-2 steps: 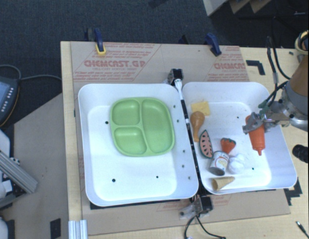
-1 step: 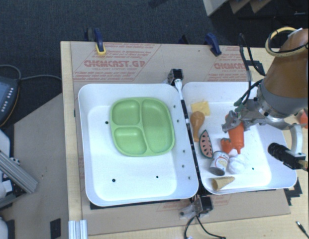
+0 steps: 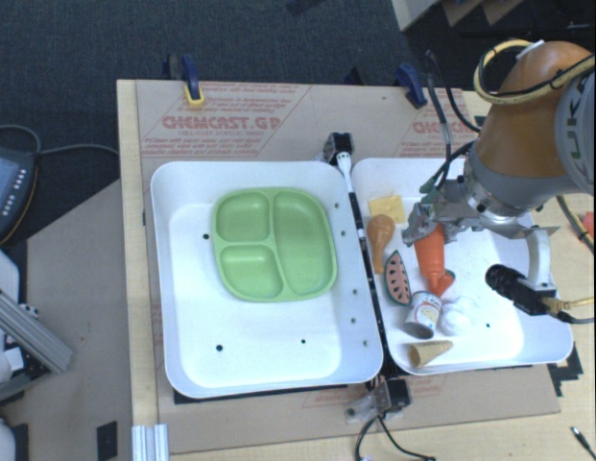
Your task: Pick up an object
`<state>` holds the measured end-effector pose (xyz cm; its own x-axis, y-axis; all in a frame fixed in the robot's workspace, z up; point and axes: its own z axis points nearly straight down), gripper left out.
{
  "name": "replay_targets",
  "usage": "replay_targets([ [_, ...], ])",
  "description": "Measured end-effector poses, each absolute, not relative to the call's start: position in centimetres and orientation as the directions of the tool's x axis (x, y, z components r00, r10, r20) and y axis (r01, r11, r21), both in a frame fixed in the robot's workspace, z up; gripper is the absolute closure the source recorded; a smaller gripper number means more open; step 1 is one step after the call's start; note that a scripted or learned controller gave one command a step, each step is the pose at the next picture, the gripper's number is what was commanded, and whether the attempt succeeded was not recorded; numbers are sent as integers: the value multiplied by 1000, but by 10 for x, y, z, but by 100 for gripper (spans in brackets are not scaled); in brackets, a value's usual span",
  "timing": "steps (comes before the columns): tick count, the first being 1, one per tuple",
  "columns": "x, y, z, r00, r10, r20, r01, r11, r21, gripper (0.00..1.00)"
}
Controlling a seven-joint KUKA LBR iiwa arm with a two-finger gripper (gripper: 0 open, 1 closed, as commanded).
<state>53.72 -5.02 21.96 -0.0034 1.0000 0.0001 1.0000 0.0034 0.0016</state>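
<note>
Pincer is hovering low over the carrot in the right bin (grip state unclear), presumably lining up a grab.

A green divided plate is seen in the left bin, while the gripper is poised over toy food — an orange carrot — in the right bin.

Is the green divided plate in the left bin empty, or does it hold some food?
Empty. The green plate lies flat in the left bin, and all three of its compartments show only bare green surface.
</note>
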Motion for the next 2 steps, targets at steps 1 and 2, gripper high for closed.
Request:
replay_targets([
  [1, 547, -1, 231, -6, 1000, 1, 1000, 6, 3, 100],
  [2, 570, 45, 228, -4, 1000, 0, 1000, 4, 3, 100],
])
